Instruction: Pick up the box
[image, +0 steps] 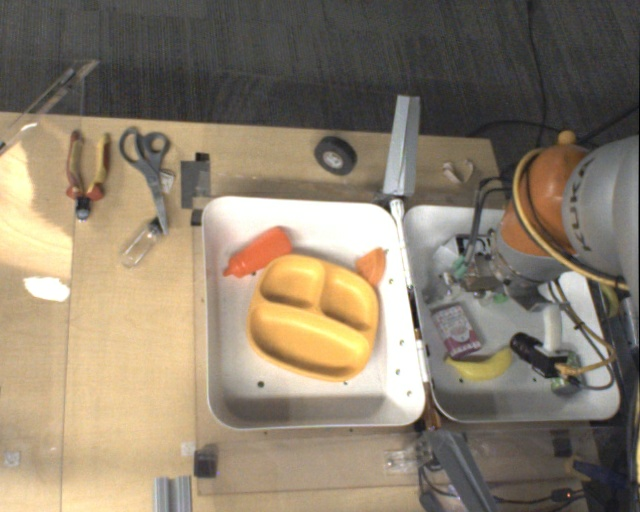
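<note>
Two white bins sit side by side on the worktop. The box (456, 329), small and purple, lies flat in the right bin (600, 405), at 11 o'clock from a banana (479, 366). The gripper (483, 268) hovers at the box's 1 o'clock, probably lining up; its grip state cannot be told.

Two bins (215, 300), one box (458, 330), one banana (480, 366)

A lab or workshop: wooden bench (100, 380) bearing pliers (85, 170), scissors (150, 170), tape roll (336, 154).
</note>
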